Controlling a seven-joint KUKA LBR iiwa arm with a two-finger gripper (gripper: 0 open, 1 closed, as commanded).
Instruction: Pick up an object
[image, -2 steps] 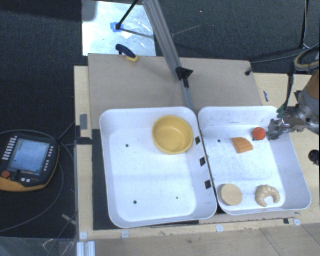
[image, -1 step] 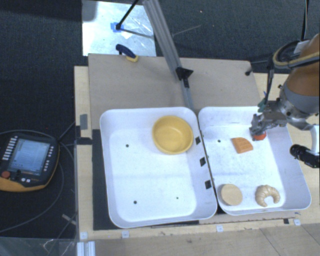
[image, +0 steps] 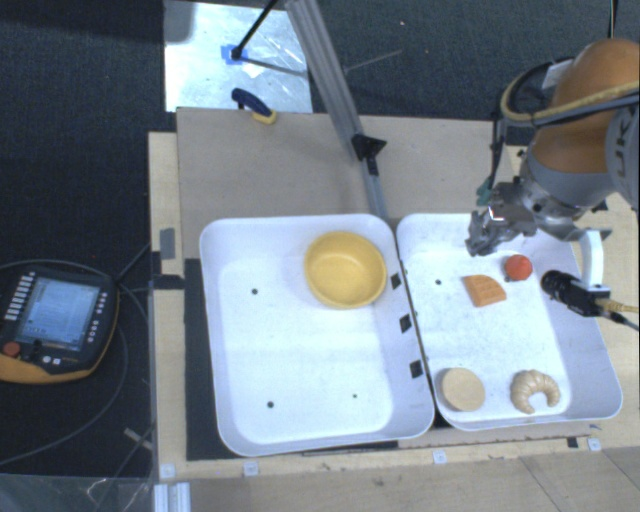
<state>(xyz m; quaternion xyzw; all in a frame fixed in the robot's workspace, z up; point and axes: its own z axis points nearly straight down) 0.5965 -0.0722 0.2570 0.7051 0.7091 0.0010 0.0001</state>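
My gripper (image: 486, 238) hangs over the far part of the right bin (image: 440, 250), seen from above. Just below it lies an orange wedge (image: 485, 290), and a small red ball (image: 517, 267) sits to the wedge's upper right. At the near end of the same bin rest a round tan biscuit (image: 462, 389) and a croissant (image: 534, 390). A yellow bowl (image: 345, 268) stands in the far right corner of the left bin (image: 260, 340). Nothing shows between the fingers.
A metal pole (image: 340, 95) slants across the bench toward the bins' far edge. A black cable connector (image: 568, 292) hangs over the right bin's right side. A teach pendant (image: 55, 320) lies on the floor at the left.
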